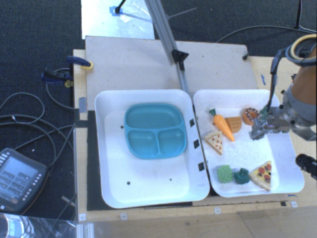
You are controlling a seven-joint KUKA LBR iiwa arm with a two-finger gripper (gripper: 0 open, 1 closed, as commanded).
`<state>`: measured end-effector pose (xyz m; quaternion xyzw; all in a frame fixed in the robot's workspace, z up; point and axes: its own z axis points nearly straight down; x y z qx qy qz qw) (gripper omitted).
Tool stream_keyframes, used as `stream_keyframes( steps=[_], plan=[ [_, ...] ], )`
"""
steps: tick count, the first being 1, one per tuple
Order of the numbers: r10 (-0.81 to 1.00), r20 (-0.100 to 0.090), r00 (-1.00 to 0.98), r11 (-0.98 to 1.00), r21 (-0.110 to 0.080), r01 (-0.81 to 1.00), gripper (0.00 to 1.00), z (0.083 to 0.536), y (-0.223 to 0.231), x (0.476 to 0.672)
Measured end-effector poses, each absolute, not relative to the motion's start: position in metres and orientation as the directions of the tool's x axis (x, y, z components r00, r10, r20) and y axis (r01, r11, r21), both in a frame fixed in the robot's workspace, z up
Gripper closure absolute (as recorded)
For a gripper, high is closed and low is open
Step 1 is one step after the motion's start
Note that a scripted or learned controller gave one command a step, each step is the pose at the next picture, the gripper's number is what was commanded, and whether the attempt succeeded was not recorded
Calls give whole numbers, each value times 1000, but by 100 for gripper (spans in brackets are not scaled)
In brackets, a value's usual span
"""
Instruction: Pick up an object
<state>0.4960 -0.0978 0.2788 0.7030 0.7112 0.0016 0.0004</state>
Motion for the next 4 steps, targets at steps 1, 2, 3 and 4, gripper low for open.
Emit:
stream_keyframes(
  steps=[1,2,3,4],
  plan=[
    [1000,2,-11,11,2,1000,100,269,-48,493],
    [1000,2,-10,10,1,1000,100,263,-6,500],
    [1000,2,-10,10,0,1000,100,247,40,511],
    [1000,2,-11,11,-1,1000,100,232,95,511]
  ],
)
